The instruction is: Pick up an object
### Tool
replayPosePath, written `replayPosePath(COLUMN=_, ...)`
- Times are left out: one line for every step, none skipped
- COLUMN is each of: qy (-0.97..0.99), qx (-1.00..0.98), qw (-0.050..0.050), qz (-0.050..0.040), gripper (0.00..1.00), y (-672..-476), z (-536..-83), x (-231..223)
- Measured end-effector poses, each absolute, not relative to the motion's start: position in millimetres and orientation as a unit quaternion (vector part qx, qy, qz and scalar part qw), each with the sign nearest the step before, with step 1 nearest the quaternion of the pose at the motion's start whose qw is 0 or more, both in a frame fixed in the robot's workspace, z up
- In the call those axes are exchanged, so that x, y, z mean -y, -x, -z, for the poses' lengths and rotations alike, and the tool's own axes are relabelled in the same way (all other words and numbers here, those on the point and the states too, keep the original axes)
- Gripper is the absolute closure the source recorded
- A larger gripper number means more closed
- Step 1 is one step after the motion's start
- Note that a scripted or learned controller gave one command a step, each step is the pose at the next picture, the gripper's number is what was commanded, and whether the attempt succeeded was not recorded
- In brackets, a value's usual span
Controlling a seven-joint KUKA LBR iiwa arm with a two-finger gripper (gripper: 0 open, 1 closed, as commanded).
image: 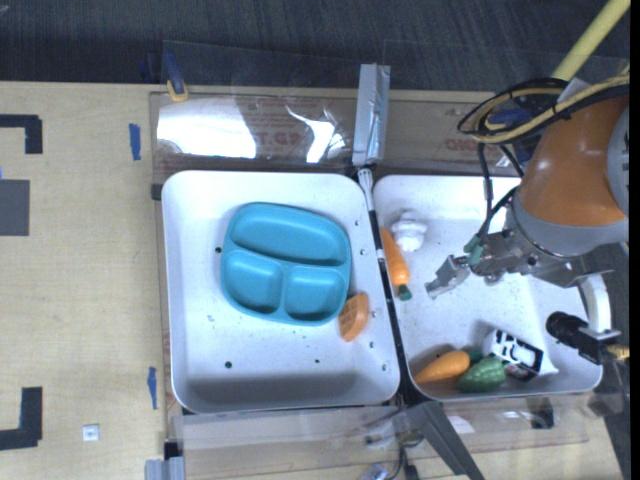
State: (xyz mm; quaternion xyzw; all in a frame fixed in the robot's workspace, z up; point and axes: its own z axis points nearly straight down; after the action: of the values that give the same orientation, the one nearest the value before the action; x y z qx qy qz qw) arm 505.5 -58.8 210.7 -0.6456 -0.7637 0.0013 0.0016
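My gripper [447, 275] hangs over the middle of the right bin [455, 190], open, with nothing between its fingers. To its left, along the bin's left wall, lies a small orange carrot [396, 263] with a green tip. A white round piece [408, 233] sits just above that carrot. Along the bin's near wall rest a larger orange carrot [443, 366], a green vegetable [484, 375] and a black-and-white item [514, 352]. All of these lie apart from the gripper.
The left bin [190, 348] holds a blue divided plate [285, 261] and an orange piece [353, 317] by the plate's lower right corner. A raised divider [385, 298] separates the two bins. The arm's orange band [575, 173] stands over the right bin's far right.
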Motion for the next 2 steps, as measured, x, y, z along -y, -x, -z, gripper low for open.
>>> replayPosePath(qy=0.517, qx=0.856, qw=0.002, qz=-0.001, gripper=0.0, y=-479.8, z=-195, x=107)
replayPosePath(qy=0.54, qx=0.841, qw=0.001, qz=-0.0006, gripper=0.0, y=-555.9, z=-165, x=112)
